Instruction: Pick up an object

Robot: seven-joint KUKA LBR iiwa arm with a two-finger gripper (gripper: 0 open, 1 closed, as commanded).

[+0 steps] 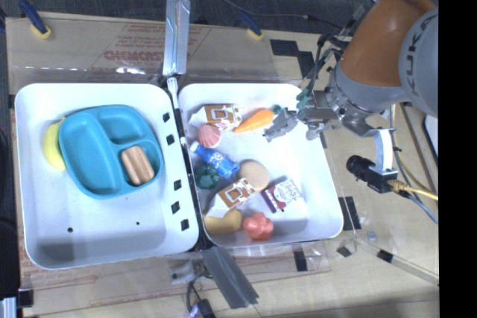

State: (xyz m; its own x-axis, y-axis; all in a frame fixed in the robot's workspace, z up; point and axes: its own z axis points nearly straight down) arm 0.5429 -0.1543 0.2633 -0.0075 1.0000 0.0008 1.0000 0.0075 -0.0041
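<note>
The right bin (317, 160) holds several toy foods. An orange carrot (253, 119) lies near its back, beside a small brown-and-white box (221, 114) and a pink ball (209, 135). Further forward are a blue bottle (212, 159), a beige round piece (253, 173), a second brown-and-white box (237, 192), a red-and-white packet (283, 194), a red tomato (258, 226) and a tan piece (223, 220). My gripper (280, 123) hangs over the right bin just right of the carrot's tip, with nothing seen held in it.
The left bin (45, 234) holds a blue divided tray (97, 153) with a brown bread roll (137, 164) in one compartment, and a yellow banana (51, 145) against its left side. A dark green item (206, 175) sits by the divider between the bins.
</note>
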